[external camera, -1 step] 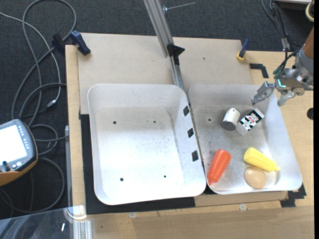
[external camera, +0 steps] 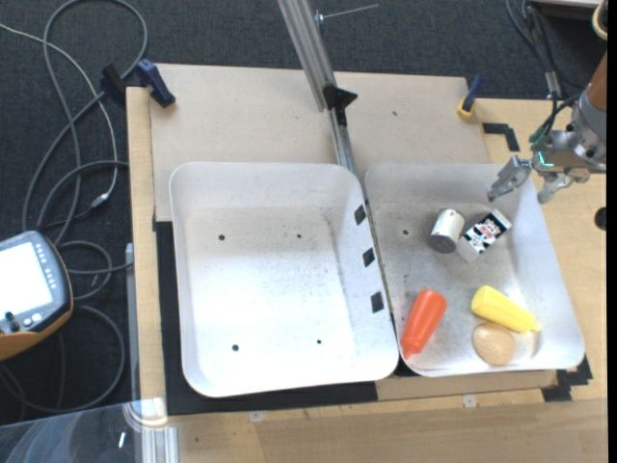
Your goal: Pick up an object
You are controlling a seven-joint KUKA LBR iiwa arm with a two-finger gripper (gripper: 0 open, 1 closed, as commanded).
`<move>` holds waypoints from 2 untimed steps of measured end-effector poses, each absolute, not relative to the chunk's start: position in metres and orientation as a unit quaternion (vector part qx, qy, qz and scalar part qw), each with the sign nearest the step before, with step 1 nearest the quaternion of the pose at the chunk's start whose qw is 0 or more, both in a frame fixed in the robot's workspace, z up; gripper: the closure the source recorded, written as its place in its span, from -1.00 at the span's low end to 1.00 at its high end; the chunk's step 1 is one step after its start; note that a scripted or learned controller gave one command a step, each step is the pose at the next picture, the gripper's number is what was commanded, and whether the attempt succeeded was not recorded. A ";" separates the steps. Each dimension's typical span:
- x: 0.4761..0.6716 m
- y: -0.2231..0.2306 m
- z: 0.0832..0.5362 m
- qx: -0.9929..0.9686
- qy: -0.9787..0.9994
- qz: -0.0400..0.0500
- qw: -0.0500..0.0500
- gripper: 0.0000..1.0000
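left bin (external camera: 193, 258): shallow white plastic, speckled | right bin (external camera: 386, 210): 5 items | orange tapered piece (external camera: 423, 321) near-left | grey cylinder (external camera: 446, 230) touching black-and-white box (external camera: 484, 232), mid | yellow ridged piece (external camera: 503, 309) just beside tan rounded lump (external camera: 496, 344), near-right | gripper (external camera: 528, 180): far-right over bin rim, fingers spread, holding nothing

A pale tan wooden bench (external camera: 251, 114) stands on dark grey carpet (external camera: 77, 85); thin grey cables (external camera: 72, 162) loop across the floor at the left; a slanted aluminium pole (external camera: 304, 37) rises from the far middle; blue clamps (external camera: 154, 83) grip the far-left corner; light is even.
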State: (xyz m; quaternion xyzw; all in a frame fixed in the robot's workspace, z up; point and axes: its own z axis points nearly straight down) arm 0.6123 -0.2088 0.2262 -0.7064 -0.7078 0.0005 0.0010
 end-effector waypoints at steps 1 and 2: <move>0.619 -0.201 0.177 -0.706 -0.708 0.001 0.003 -1.00; 0.613 -0.205 0.124 -0.707 -0.707 0.000 -0.002 -1.00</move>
